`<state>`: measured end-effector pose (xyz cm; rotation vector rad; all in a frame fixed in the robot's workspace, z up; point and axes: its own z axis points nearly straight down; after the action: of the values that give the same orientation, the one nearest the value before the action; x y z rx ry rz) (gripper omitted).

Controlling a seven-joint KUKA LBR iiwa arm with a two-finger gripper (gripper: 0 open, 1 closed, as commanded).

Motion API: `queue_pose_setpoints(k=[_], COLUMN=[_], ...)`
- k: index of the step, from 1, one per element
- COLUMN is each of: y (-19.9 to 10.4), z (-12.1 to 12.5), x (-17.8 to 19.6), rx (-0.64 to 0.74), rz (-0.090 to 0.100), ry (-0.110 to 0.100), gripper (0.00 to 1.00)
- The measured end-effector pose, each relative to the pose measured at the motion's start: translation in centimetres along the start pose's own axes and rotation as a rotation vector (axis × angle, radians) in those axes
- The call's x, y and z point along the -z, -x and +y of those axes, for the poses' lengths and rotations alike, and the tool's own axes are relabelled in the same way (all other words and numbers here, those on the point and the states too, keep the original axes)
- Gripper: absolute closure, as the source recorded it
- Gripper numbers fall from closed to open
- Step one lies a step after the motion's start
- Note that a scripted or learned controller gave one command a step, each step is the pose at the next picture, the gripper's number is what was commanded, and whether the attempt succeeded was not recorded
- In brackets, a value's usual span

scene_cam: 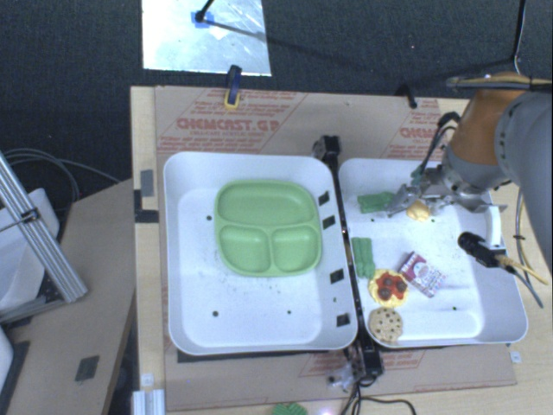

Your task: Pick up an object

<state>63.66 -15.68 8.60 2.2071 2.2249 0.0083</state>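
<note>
Arm (pixel 510 141) is seen entering from the right edge of the frame, orange band toward upper right. Gripper (pixel 413 199) is lowered over the upper part of the right bin (pixel 505 322), right of frame centre. Claw state can't be told: the tip is too small and too cluttered w/ parts to be read as open or closed, and nothing is seen gripped.

Objs in the right bin:
- Small yellow lump (pixel 420 213) is found just below the gripper tip, very close; contact can't be confirmed.
- Flat green piece (pixel 375 202) lies just left of the gripper, near the bin's upper left corner.
- Green strip (pixel 362 256) is laid along the bin's left wall, approx. mid-height.
- Red & white packet (pixel 422 274) is tilted, near the bin's centre, well below the gripper.
- Toy pizza (pixel 390 288), yellow w/ red spots, is set just left of the packet.
- Cookie (pixel 385 322) is placed below the pizza, at the bin's lower left corner.

Left bin (pixel 194 322), centre-left of frame, holds a green divided plate (pixel 268 227), lying flat in its upper middle. Both bins are borne on a cardboard sheet (pixel 259 119).
</note>
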Motion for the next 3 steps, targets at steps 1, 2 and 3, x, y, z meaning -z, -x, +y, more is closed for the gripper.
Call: queue_pose_setpoints(k=[1,2,3], y=[-0.6,-1.1,2.0], z=[-6.1,-7.6,2.1], x=[-0.1,-0.1,0.5], rx=[-0.008,-0.008,-0.001], rz=[0.003,0.002,-0.003], ry=[-0.013,-0.01,0.004], gripper=[0.0,0.0,0.0])
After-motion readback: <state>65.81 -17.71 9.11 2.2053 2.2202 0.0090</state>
